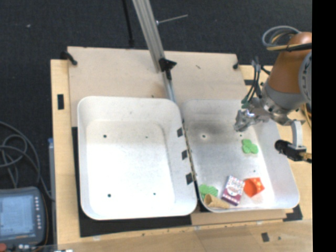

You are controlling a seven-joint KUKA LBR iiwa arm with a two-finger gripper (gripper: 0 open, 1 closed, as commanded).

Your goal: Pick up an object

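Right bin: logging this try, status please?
Claw hovers over right bin, nothing seen held. Green piece just below it. Other items along the near edge, none in the way.

No text, brand, number or sign can be read anywhere on the bench. A printed pattern is carried by the small purple-and-white packet (233, 190) lying in the right bin (220, 135), but its lettering is too small and blurred to be made out. A lit screen is shown on the grey handheld unit (20, 217) at the lower left, and nothing on it can be deciphered either.
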